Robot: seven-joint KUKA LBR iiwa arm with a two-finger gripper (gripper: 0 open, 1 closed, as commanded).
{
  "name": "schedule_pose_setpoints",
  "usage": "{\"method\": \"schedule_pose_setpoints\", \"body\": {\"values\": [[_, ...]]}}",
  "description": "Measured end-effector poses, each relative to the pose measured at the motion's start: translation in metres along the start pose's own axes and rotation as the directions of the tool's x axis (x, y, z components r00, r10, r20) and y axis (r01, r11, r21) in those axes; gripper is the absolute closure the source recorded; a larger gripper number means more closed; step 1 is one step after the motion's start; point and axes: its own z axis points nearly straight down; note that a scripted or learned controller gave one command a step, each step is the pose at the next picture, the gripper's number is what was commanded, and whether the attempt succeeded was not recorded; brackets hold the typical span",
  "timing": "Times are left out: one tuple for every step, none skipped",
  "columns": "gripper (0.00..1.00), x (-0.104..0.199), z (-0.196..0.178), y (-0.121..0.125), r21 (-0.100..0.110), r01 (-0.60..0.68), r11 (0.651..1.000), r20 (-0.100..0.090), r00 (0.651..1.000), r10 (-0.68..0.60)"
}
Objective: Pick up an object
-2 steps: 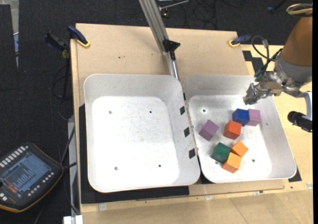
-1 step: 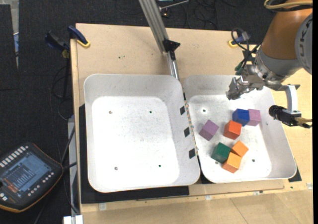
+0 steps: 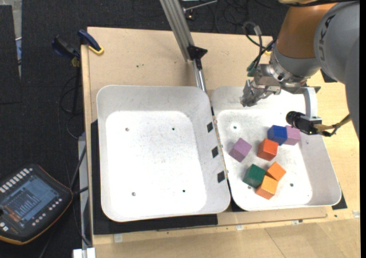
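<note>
Toward the right bin's (image 3: 320, 194) middle lay small blocks; the purple block (image 3: 241, 149) sat apart at the left, looking light, stiff and easiest to pinch across flat sides. Farther back hung the gripper (image 3: 250, 100); I could not tell its fingers' state.

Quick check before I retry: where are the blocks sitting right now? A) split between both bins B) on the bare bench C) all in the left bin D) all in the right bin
D: the purple block, blue block and green block lie with the rest inside the right bin.
</note>
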Motion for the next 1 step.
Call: {"method": "schedule_pose_setpoints", "body": {"values": [[1.00,0.0502,0.0065,0.0116,0.002,-0.001,1.000,0.000,1.000,0.001]]}}
